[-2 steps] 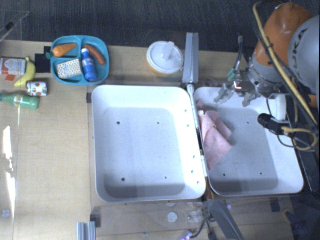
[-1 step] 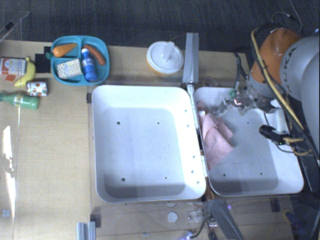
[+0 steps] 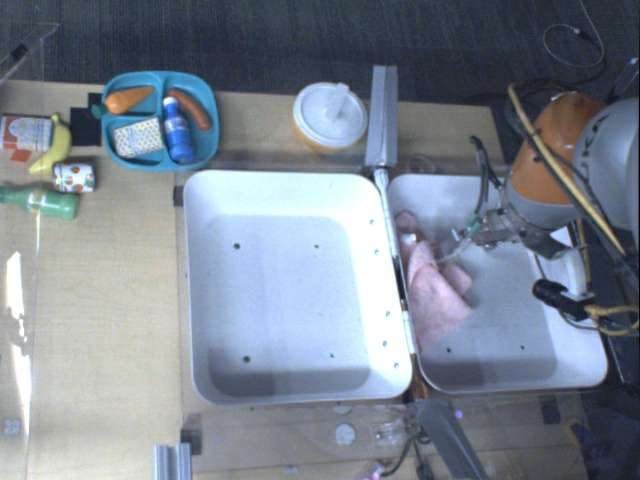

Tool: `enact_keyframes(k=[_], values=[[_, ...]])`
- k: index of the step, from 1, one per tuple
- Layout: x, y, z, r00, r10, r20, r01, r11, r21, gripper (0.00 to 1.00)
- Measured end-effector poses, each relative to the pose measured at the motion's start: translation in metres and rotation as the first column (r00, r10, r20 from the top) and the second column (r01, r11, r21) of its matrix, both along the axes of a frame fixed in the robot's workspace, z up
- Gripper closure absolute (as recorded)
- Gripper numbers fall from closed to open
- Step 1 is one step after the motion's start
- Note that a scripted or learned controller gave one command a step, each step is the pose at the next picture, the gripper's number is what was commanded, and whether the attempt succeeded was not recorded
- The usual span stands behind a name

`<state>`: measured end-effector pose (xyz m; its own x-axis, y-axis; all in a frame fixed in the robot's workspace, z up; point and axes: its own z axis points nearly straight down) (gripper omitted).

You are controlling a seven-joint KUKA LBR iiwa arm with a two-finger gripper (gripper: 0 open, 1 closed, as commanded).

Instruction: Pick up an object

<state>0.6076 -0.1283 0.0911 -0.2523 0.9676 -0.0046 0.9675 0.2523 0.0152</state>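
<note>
A pink, soft-looking object [image 3: 432,293] lies crumpled along the left wall of the right bin [image 3: 520,353]. A smaller pale pink piece [image 3: 408,227] sits just behind it, near the bin's back left corner. My gripper [image 3: 458,244] reaches in from the right and hangs low over the upper right edge of the pink object, close to it or touching it. The grey wrist with its orange band [image 3: 560,133] stands above the bin's right side. Nothing is seen lifted off the bin floor.
The left bin [image 3: 290,288] lies beside the right one, with a metal rail [image 3: 381,118] behind the seam. On the bench at back left are a blue divided tray [image 3: 160,120] of toy food, a lidded cup [image 3: 330,115], a banana [image 3: 55,143], a can [image 3: 74,177] and a green bottle [image 3: 45,202]. Cables [image 3: 565,303] hang at the right.
</note>
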Motion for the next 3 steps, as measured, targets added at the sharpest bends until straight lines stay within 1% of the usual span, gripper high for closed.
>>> enact_keyframes(k=[1,2,3], values=[[0.007,0.003,0.000,0.973,-0.231,-0.002,0.231,0.973,0.003,0.00],[-0.042,0.028,0.000,0.977,-0.214,0.000,0.214,0.977,0.003,0.00],[-0.010,0.016,0.000,0.998,0.056,0.000,-0.056,0.998,-0.001,0.00]])
